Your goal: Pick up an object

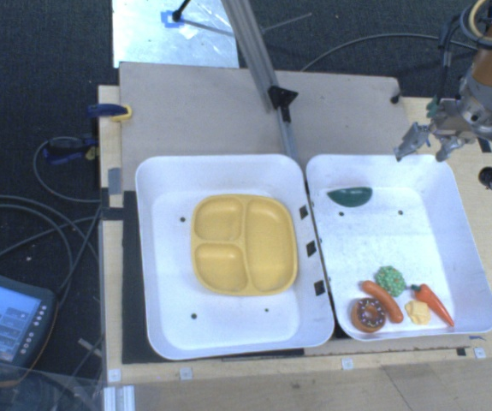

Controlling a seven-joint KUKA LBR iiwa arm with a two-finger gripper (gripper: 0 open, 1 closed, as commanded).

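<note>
My gripper (pixel 427 145) hangs open above the far right corner of the right bin (pixel 459 204), with nothing between its fingers. In that bin a dark green bowl-shaped piece (pixel 350 197) lies near the far wall. At the near end sit a green broccoli (pixel 390 278), a red sausage (pixel 382 300), a chocolate donut (pixel 369 315), a yellow piece (pixel 417 312) and an orange carrot (pixel 434 304). All of these lie well below and in front of the gripper.
The left bin (pixel 164 229) holds a yellow divided plate (pixel 244 244). A slanted metal pole (pixel 254 50) crosses the bench behind the bins. Cables and a teach pendant (pixel 6 313) lie on the floor at left.
</note>
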